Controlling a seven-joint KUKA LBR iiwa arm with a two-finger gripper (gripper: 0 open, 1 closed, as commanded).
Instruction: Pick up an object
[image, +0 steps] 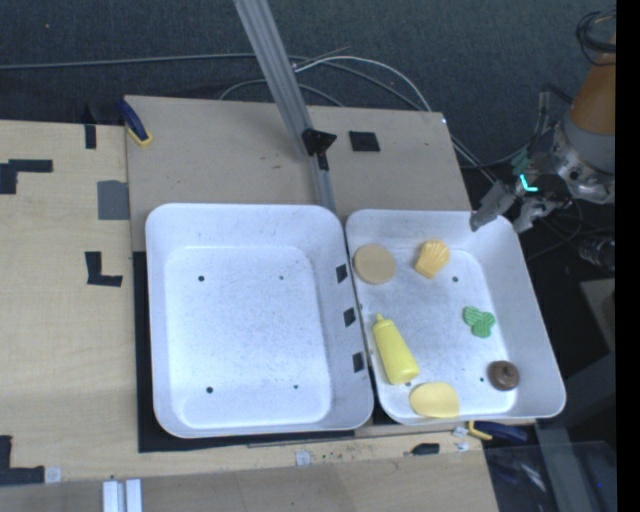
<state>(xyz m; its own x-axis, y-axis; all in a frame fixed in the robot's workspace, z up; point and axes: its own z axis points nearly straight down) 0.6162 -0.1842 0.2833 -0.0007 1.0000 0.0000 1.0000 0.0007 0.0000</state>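
While the gripper hangs just outside the far right corner of the right bin, past its rim and over the bench, I can see nothing between its fingers, though I cannot tell how far apart they stand, because the dark tips blur together there. Every candidate for picking lies in that right bin, below and left of the gripper as I look down. Nearest to it is a small yellow ridged piece, well apart from the fingertips, and just left of that sits one tan round disc. Further toward me I count one yellow mustard bottle lying on its side along the bin's left wall, one pale yellow lemon-like lump just beside the bottle's near end, one small green item by the right wall, and one brown round thing near the near right corner. The left bin sits alongside, touching the right one
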